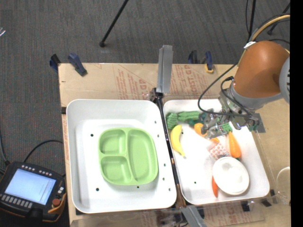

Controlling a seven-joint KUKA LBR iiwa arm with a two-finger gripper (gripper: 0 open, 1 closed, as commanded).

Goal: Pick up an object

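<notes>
Objects for picking crowd the right bin (262,174) at right of frame, banana (176,139), carrot (234,145), white bowl (230,175), so the gripper (215,125) hangs low over its upper middle, whether it grips anything I cannot tell; green divided plate (128,155) sits alone in left bin (75,126).
</notes>
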